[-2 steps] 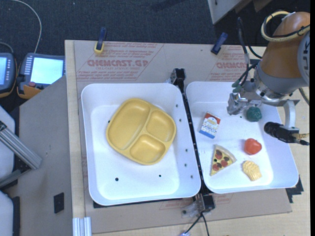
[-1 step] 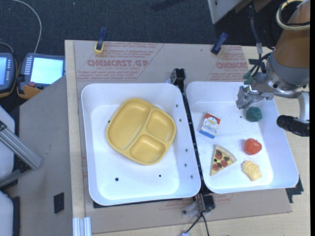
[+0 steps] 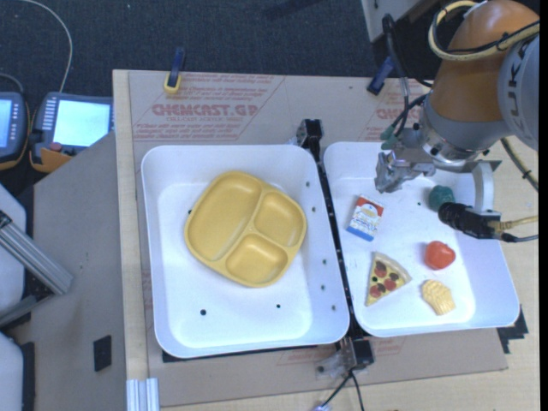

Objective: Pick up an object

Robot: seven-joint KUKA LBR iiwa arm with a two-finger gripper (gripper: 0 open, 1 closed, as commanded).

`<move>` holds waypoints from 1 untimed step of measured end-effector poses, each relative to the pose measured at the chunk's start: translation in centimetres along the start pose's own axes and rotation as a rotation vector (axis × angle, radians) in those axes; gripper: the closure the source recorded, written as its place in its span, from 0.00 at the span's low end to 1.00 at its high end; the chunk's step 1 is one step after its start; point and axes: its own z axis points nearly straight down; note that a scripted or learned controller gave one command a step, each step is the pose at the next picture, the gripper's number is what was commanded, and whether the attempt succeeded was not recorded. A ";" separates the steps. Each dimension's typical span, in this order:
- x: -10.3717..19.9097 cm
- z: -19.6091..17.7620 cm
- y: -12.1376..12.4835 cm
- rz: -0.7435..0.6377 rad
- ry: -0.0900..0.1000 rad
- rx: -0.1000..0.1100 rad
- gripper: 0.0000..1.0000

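I see the hand (image 3: 392, 176) above the right bin (image 3: 501, 311), nothing between its fingers; whether they are apart I cannot tell. Just beside it lies a small white carton (image 3: 366, 218) with red and blue print, unreadable to me. The table's board (image 3: 205, 105) reads "CHEMCAST GP".

Red print reading "CHEMCAST G.P" stands on the brown board (image 3: 214, 101) at the far side, beyond the left bin (image 3: 163, 255); smaller lines are illegible.
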 end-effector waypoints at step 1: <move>5.5 1.2 1.0 0.001 -0.001 0.000 1.00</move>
